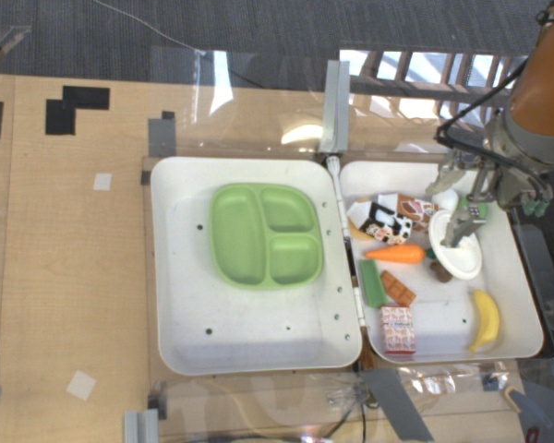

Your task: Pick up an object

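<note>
Jaws cannot be read as apart or together from this slanted view, since the gripper [461,227] hangs low over the right bin [526,340] with its tip against a pale background. Starting at the left, the left bin [180,340] holds a green divided plate [266,234] near its centre. In the right bin, a black-and-white patterned toy [381,217] sits at about 10 o'clock, a carrot [394,256] lies at 9 o'clock of the white bowl [457,258], and a pink box [397,328] rests at 7 o'clock. The bowl, near the bin's middle and directly under the gripper, looks like the likeliest target. It is probably light, stiff, smooth plastic that could slide or tip, so its thin rim seems the best place to pinch. A banana [485,319] lies at 5 o'clock.
</note>
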Tool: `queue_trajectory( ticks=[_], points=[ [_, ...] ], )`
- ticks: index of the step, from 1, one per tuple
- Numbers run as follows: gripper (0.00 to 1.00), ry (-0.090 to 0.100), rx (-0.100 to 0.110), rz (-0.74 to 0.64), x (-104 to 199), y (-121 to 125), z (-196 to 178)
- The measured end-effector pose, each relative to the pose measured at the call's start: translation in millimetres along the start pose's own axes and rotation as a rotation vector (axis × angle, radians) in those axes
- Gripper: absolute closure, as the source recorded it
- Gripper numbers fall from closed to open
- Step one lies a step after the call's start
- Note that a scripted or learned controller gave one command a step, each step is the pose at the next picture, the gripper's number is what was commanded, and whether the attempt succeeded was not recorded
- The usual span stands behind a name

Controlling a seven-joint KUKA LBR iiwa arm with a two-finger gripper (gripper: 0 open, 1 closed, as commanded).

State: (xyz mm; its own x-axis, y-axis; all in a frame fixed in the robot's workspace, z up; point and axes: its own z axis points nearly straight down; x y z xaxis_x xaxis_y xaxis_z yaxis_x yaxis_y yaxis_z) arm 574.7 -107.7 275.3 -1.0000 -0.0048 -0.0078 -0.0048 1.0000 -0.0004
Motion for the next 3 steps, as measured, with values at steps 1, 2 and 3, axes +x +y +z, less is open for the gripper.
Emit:
queue_trajectory(
  ticks=[1, 2, 3],
  points=[
    [0.0, -0.005, 0.001, 0.011, 49, -22, 171],
    [0.0, -0.011, 0.002, 0.112, 34, 19, 183],
    [0.0, -0.015, -0.002, 0.242, 45, 17, 184]
  ],
)
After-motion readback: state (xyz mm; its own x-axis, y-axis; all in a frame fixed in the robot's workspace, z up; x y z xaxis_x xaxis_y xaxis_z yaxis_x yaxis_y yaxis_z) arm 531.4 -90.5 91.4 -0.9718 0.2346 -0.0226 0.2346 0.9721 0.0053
